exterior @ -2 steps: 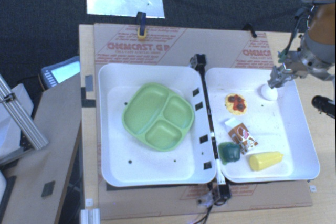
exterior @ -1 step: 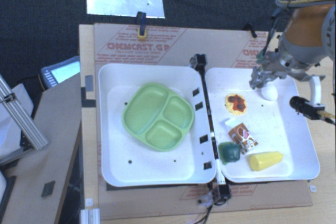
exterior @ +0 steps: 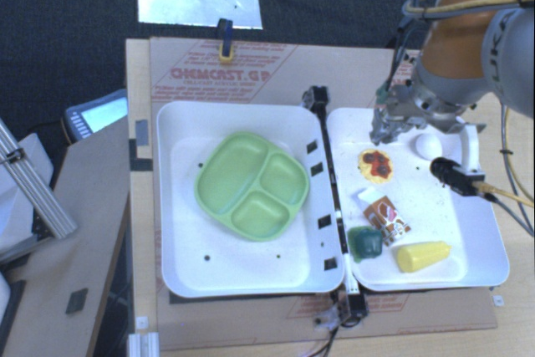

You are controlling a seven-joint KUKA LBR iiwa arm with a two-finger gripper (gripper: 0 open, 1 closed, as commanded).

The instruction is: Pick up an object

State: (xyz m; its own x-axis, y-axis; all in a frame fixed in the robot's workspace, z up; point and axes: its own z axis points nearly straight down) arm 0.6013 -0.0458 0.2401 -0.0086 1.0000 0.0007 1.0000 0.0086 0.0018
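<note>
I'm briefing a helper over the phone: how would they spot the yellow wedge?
Look in the right bin, the one without the green tray. Go to its near edge, far from the gripper. The yellow wedge lies there, right of the dark green lump; it is the only plain yellow thing.

Right bin (exterior: 493, 251) is holding pizza toy (exterior: 376, 165), white egg (exterior: 428, 146), snack packet (exterior: 386, 218), green block (exterior: 365, 242), yellow wedge (exterior: 422, 255), all lying apart.
</note>
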